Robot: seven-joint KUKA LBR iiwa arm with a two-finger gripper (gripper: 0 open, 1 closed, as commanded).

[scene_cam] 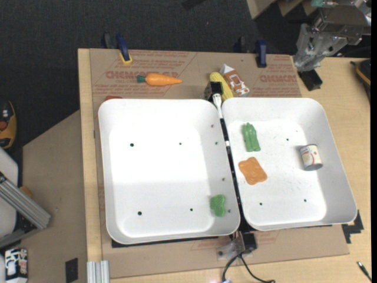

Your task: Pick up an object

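Gripper: top right corner, metallic, partly cut by the frame's upper edge, raised over the bench beyond the bins' far side; whether it is spread or closed cannot be told, and nothing can be seen in its grasp. Right bin: holds a green oblong piece near its left wall, an orange flat piece just below that, and a small can lying on its side toward the right wall; all three well apart from the gripper. Left bin: holds one small green lump in its near right corner, close to the wall. Cardboard sheet behind the bins: a toy carrot lying flat; a cluster of yellow, black and red-white items at the seam between the bins, overlapping and hard to identify singly.
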